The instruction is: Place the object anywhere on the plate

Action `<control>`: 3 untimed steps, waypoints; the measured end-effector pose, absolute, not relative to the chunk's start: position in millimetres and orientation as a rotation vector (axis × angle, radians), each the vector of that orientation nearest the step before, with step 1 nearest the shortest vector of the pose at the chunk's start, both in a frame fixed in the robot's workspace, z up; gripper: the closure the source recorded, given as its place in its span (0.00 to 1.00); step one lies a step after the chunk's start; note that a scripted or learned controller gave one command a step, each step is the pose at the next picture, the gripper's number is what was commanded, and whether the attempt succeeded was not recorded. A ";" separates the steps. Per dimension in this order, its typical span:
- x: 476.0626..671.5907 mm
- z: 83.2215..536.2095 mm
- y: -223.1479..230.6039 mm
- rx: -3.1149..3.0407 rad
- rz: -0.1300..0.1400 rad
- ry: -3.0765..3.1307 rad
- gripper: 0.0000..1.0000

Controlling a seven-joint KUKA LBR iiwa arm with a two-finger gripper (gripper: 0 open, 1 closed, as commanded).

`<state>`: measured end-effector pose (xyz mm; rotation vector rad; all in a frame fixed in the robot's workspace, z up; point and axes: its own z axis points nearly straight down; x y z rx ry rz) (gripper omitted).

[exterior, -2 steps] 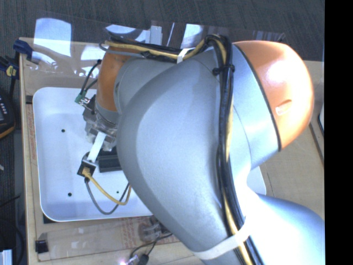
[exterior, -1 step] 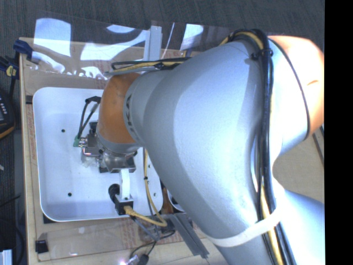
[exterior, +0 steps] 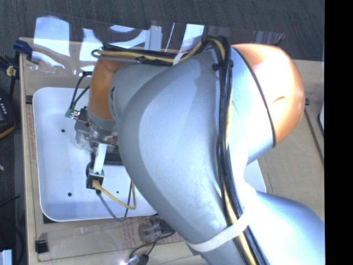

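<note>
The grey arm (exterior: pixel 187 148) reaches in from the right and covers most of the bench. Its orange wrist band (exterior: pixel 102 90) hangs over the back of the left white bin (exterior: pixel 55 170). Below the band, the gripper (exterior: pixel 84 136) points down close to the bin floor, near the bin's middle. The wrist hides what lies directly under the gripper. A dark strip (exterior: pixel 113 158) shows on the bin floor at the arm's edge, and I cannot tell what it is.
The left bin's rim (exterior: pixel 36 148) runs along the wooden bench edge. A clear panel (exterior: pixel 60 37) stands behind the bins. A blue clamp (exterior: pixel 21 48) sits at the back left corner. Loose cables (exterior: pixel 146 231) lie in front of the bin.
</note>
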<state>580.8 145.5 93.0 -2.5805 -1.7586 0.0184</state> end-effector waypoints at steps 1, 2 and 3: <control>618.7 85.3 145.4 -2.720 0.093 -1.451 1.00; 619.2 86.9 119.9 -2.069 0.026 -2.312 1.00; 584.3 91.1 156.0 -2.662 0.005 -1.665 1.00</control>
